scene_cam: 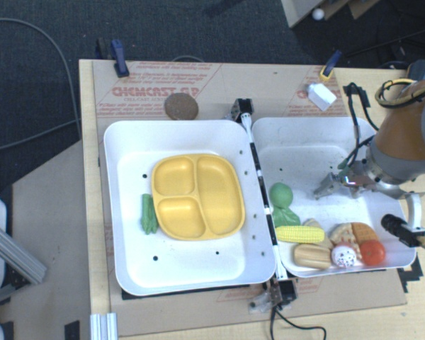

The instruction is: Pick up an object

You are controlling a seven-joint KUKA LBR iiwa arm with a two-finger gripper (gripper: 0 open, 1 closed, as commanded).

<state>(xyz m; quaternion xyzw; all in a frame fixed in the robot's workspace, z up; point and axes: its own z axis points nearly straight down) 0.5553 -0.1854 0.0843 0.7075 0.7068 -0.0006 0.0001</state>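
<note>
The right bin holds toy food along its near side: a green round piece, a green leafy piece, a yellow corn cob, a tan bun, a white dotted ball, a red tomato and a brown bread piece. My gripper hangs over the middle of this bin, reaching in from the right. It is just right of the green round piece and above the corn, with nothing seen in it.
The left bin holds a yellow divided plate with a green pod beside its left edge. A brown disc and a white block lie on the board behind the bins. Cables run near the arm's wrist.
</note>
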